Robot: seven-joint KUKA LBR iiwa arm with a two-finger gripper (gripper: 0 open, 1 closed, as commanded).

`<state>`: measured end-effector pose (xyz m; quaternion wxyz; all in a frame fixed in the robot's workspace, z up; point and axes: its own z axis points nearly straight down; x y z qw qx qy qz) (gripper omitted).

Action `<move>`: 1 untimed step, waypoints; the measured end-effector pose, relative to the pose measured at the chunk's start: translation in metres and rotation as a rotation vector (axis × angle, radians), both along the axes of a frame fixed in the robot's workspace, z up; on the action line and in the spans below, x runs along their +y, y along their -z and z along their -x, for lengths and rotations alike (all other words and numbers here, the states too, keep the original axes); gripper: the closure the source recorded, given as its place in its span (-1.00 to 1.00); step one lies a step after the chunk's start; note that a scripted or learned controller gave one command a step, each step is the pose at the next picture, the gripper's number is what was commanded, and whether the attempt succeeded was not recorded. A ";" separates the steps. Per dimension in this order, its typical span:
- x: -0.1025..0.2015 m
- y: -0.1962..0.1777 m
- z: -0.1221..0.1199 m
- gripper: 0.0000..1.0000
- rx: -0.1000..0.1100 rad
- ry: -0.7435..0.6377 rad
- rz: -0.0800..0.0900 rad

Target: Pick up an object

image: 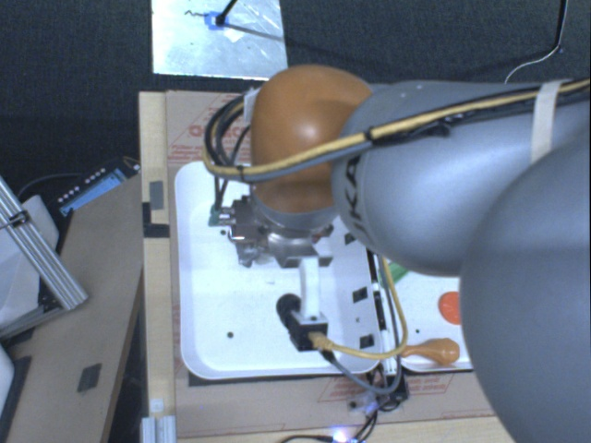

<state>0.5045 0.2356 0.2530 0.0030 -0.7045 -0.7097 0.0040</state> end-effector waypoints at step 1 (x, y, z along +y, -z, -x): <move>-0.007 -0.118 0.018 1.00 -0.020 0.002 -0.007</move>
